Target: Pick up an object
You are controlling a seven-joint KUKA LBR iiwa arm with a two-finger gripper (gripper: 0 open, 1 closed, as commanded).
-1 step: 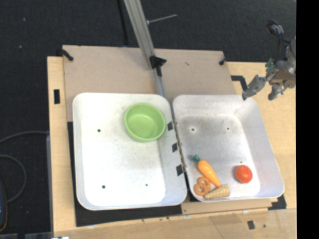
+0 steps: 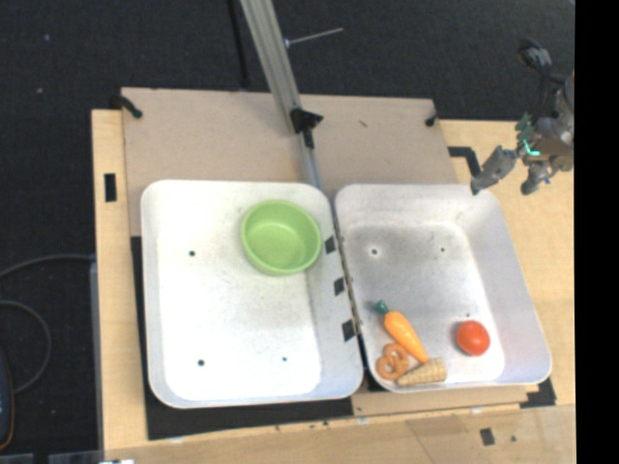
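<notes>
In the left bin [image 2: 203, 327], a green bowl [image 2: 280, 238] stands upright near the far right corner. The right bin [image 2: 426, 240] holds an orange carrot [image 2: 403, 333], a red tomato [image 2: 472, 337], a brown pretzel [image 2: 392, 361] and a tan cone [image 2: 424, 373], all clustered along its near edge. My gripper [image 2: 511, 174] hangs over the bench just beyond the right bin's far right corner. It is open with nothing between its fingers, and it is well away from every object.
A grey metal rail [image 2: 269, 46] slants down from the top of the view to the gap between the bins. A brown board [image 2: 213, 143] lies behind the bins. Black clips [image 2: 343, 283] sit along the divide.
</notes>
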